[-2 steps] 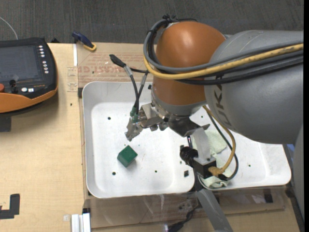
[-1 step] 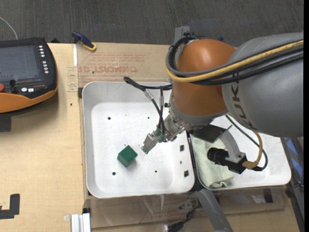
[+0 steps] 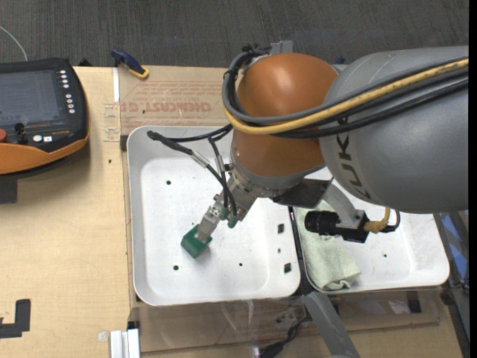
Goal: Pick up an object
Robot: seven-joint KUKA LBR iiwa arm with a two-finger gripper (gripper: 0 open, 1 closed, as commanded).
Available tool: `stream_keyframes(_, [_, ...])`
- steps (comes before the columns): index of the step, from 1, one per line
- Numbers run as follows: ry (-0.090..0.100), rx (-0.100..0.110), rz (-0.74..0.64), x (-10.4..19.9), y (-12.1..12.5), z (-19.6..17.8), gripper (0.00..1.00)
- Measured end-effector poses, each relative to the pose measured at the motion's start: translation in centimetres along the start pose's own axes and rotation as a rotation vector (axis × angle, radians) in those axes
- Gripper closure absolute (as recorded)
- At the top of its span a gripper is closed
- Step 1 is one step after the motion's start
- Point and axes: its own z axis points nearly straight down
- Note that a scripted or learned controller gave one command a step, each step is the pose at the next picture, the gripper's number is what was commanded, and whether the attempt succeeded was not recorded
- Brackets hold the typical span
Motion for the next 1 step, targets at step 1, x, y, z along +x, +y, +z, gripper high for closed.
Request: stream_keyframes(1, [0.002, 0.001, -0.175, -4.23, -0.8, 4.07, 0.0])
